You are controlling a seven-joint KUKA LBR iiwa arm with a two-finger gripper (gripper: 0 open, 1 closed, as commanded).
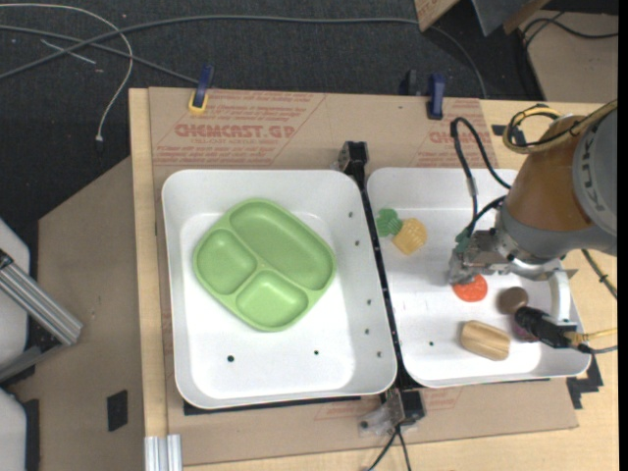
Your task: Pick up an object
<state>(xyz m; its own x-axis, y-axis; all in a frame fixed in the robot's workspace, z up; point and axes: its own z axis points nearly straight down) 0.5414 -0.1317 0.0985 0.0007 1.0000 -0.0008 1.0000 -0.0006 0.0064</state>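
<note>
My gripper (467,266) hangs low over the middle of the right bin (432,361), coming in from the right. Directly under its tip lies a small red-orange object (470,288), partly covered by the gripper; I cannot tell whether they touch. A tan wooden block (485,340) lies near the bin's front. A small brown round thing (511,299) sits just right of the red one. A green piece (389,222) and a yellow piece (410,235) lie together at the bin's back left.
The left bin (196,361) holds a light green divided plate (263,263). A black divider (375,263) runs between the bins. The arm's grey and orange body (554,194) covers the right bin's far right side.
</note>
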